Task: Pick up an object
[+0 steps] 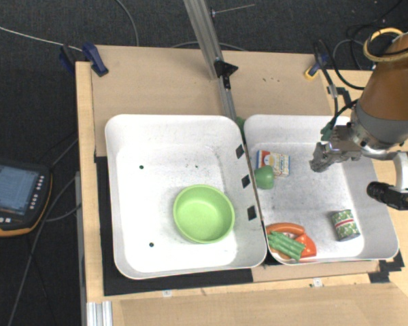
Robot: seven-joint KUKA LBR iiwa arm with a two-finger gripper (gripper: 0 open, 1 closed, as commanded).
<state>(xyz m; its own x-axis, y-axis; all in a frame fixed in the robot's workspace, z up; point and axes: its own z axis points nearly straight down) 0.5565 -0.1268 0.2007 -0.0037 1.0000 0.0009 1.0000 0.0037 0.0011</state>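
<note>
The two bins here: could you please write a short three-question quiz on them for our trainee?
1. True or false: the green bowl lies in the left bin.
2. Which thing lies nearest the gripper? A) can B) carton C) bowl
3. Fill in: the green ball lies in the ____ bin.

Key: 1 true; 2 B; 3 right.

Arm (387,87) bent downward, wrist low
</note>
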